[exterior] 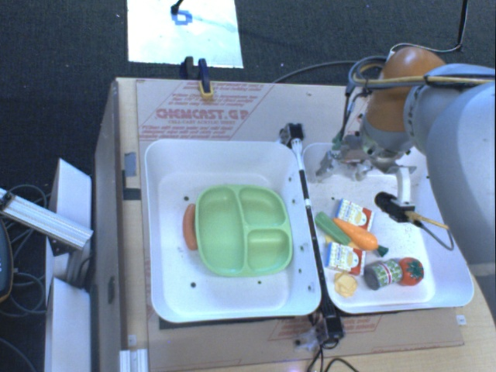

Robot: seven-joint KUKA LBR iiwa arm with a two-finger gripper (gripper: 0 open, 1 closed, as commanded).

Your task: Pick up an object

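My gripper (345, 167) hangs over the far end of the right bin (449, 273), its fingers spread open with nothing between them. Nearer the camera in that bin lie an orange carrot (360, 235), a green cucumber-like piece (332, 229), two small printed cartons (353, 211) (343, 258), a can with a tomato label (391, 273) and a yellow disc (346, 285). All of them sit apart from the gripper, on the camera's side of it.
The left bin (167, 208) holds a green divided plate (242, 229), with an orange-red sausage shape (189, 227) beside its left rim. A ridge (306, 208) separates the two bins. The arm (453, 122) crosses the right side.
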